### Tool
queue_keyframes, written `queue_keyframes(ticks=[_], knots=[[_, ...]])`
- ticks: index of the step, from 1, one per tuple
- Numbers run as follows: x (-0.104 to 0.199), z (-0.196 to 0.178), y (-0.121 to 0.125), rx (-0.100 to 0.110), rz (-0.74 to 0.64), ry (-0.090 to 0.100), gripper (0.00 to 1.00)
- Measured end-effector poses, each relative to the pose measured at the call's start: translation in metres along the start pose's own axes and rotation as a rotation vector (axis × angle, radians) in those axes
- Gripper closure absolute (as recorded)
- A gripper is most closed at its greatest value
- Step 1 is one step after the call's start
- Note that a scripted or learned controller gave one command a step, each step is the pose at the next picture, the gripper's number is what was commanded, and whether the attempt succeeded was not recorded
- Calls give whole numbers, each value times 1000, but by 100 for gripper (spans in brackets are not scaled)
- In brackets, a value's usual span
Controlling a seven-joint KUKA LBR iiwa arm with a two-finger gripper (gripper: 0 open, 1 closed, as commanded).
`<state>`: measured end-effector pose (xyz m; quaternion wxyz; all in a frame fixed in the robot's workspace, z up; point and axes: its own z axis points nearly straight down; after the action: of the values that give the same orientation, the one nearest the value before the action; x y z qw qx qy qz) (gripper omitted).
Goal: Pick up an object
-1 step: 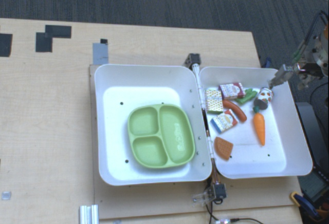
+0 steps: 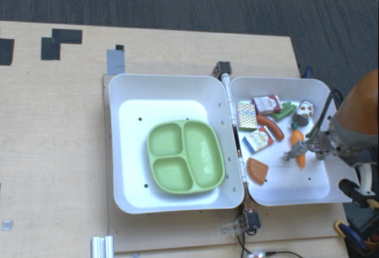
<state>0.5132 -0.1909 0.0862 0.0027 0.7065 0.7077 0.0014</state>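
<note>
Left bin (image 2: 127, 150) holds a green three-compartment plate (image 2: 186, 156). Right bin (image 2: 284, 189) holds toy food: orange slice (image 2: 257, 170) near its left wall, checkered packet (image 2: 246, 115), blue-white packet (image 2: 258, 140), red sausage (image 2: 271, 127), pink box (image 2: 266, 103), green pepper (image 2: 286, 110), small carrot (image 2: 297, 145). Hand (image 2: 294, 153) sits low just beside the carrot; can't tell if its fingers are spread or pinched, nothing clearly gripped
</note>
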Motion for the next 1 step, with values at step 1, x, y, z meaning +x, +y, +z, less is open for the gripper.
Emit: queue_keyframes(ticks=[1], knots=[[0, -11, 2, -6, -1, -1, 100]])
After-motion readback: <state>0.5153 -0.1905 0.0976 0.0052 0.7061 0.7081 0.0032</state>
